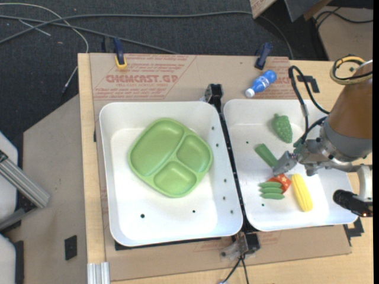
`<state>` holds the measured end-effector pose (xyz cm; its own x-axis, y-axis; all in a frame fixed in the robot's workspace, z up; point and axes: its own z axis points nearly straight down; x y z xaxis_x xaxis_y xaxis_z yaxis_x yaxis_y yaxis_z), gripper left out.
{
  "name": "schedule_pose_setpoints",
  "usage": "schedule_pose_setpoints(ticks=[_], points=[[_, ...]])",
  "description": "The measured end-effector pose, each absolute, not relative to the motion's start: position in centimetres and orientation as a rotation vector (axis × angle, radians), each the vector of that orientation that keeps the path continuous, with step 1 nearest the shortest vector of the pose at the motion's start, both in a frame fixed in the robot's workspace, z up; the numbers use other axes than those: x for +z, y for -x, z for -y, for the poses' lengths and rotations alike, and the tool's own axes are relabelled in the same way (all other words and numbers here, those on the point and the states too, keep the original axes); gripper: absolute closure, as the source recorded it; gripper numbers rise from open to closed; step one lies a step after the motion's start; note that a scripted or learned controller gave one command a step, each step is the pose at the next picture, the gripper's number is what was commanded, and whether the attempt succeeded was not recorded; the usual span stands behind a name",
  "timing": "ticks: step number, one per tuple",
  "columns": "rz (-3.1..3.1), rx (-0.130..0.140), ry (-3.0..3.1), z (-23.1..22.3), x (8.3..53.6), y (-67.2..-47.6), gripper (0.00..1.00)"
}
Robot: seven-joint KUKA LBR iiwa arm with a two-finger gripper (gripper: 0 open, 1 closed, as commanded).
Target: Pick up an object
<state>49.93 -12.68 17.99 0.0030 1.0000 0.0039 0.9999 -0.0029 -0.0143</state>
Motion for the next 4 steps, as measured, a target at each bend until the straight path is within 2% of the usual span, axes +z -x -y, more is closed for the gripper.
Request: schedule_pose_setpoints(ticks=[1,2,3,4], points=[[2.219,0.0,2.22,12.7,18.5,-50.2,0.0],[2.215,0.006,2.215,12.0,12.3,-49.9,0.0],[2.228,-0.004,2.235,12.4,8.9,-50.3,0.0],[2.226,-0.008,2.231,12.2,9.8,-50.3,1.0]])
